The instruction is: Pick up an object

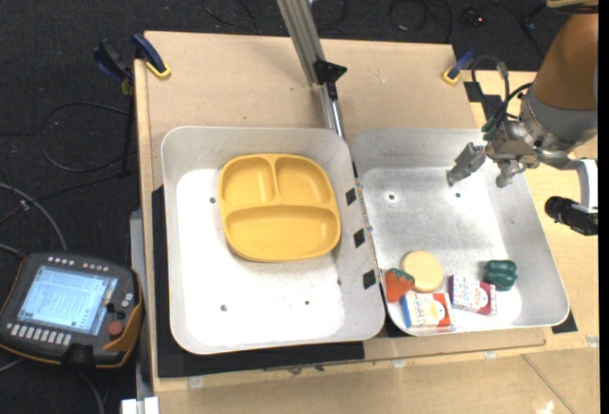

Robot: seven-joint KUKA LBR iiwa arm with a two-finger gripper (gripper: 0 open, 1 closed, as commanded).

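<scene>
Above the right white bin's [533, 241] bare upper part, the two-finger gripper [485, 167] hangs spread and unladen; it should descend squarely onto the round cream-coloured disc [422, 269].

The arm [571, 69] is cut off by the right edge.

The hand [483, 167] hangs spread above the right bin [533, 241] (toys clustered at its near edge), gripping nothing.
</scene>
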